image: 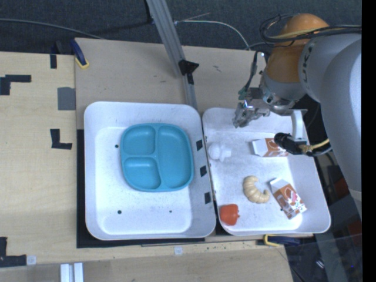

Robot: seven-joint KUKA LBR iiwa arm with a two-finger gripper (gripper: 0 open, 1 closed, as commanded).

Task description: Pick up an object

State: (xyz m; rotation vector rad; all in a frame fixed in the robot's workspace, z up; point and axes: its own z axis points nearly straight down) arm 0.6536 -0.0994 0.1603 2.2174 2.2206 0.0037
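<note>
The right-hand shallow white bin (pixel 305 216) holds five loose things. A pale tan croissant-shaped toy (pixel 256 189) lies near the middle, curved, its long axis running up and down the view. Just beside it to the right lies a small orange-and-white carton (pixel 288 198), flat and tilted, its long axis running diagonally toward the lower right corner. A second orange-and-white carton (pixel 269 147) sits farther back, lengthwise across the bin. A small white crumpled lump (pixel 220 152) rests near the left wall, and a red-orange rounded toy (pixel 230 214) sits at the front left corner.

The claw (pixel 242 118) hangs over the bin's back left part, apart from all of them; nothing shows between its fingers, and whether they are spread or closed cannot be told.

The left white bin (pixel 100 216) on the surface carries a turquoise divided plastic plate (pixel 157 157).
</note>
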